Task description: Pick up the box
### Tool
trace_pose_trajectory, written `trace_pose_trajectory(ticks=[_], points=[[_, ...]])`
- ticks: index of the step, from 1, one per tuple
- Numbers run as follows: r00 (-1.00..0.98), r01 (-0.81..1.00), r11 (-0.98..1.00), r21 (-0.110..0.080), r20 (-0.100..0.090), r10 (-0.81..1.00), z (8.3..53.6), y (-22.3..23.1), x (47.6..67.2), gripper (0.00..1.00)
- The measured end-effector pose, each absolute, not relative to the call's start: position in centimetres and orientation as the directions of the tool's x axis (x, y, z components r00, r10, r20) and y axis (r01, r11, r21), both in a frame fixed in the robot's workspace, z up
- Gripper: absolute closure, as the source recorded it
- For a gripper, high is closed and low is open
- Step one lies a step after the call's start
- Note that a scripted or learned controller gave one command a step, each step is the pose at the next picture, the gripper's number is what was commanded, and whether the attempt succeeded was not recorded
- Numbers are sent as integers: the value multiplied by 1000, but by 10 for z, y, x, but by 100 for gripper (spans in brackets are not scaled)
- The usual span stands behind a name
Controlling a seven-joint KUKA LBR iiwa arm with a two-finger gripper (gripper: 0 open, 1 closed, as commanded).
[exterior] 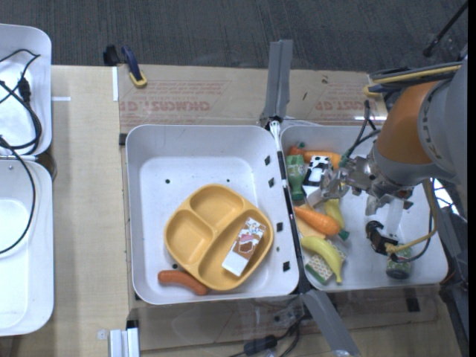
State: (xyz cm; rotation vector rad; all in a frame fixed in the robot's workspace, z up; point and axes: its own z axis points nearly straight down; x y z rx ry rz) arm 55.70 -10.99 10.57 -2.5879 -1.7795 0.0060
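A robotics lab test bench, seen from above. Two shallow white bins (141, 199) sit side by side on a wooden bench (82, 199) laid with flattened cardboard (201, 95), and a grey industrial arm (439, 125) with an orange band reaches over the right bin from the right. Loose black cables (18, 117) trail over white trays left of the bins, metal brackets (279, 80) stand between the bins, and dark carpet (223, 13) lies beyond the bench.

Box (244, 247) flat in yellow tray (195, 233)
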Motion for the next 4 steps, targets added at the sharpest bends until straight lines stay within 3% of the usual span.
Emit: trace_pose_trajectory(ticks=[1, 2, 3, 4], points=[[383, 924, -383, -5, -3, 924, 88, -178, 608, 0], [292, 956, -292, -7, 8, 956, 90, -201, 574, 0], [342, 940, -342, -4, -2, 940, 107, -199, 618, 0], [339, 941, -339, -7, -4, 941, 114, -199, 618, 100]])
